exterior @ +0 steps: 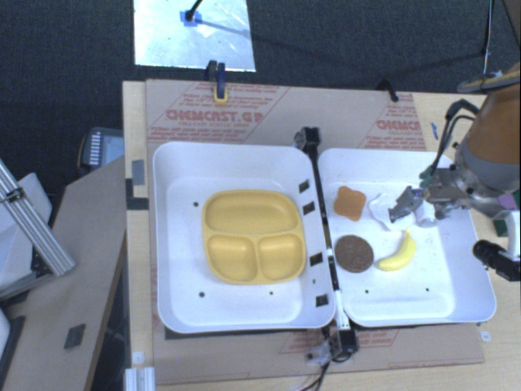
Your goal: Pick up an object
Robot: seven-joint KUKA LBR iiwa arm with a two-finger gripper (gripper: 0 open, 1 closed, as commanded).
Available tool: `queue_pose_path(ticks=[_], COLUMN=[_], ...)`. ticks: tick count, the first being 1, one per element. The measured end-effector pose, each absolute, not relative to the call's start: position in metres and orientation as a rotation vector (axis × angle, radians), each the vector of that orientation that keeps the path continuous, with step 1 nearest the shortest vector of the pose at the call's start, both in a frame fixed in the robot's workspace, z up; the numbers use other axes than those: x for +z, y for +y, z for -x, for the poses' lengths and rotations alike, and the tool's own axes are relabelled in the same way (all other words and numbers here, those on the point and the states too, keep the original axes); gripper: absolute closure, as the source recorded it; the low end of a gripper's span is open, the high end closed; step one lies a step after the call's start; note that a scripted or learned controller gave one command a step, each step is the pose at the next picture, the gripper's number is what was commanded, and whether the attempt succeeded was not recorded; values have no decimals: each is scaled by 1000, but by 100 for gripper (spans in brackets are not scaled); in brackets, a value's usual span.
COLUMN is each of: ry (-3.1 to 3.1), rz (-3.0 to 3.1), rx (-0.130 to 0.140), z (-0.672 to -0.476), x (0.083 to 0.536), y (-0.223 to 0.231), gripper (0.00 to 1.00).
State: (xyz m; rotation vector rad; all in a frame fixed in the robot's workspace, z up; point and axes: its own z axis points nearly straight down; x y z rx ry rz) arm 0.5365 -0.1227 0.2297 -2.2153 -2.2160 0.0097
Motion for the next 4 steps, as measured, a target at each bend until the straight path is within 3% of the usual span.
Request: queue_pose_path(ticks=[1, 3, 4], ry=[-2225, -2221, -2228], rz=[2219, 2218, 2229], rx=[-1, 2, -13], z=[-539, -540, -545], x=[235, 122, 87], y=[-123, -129, -129], gripper=[0, 0, 0])
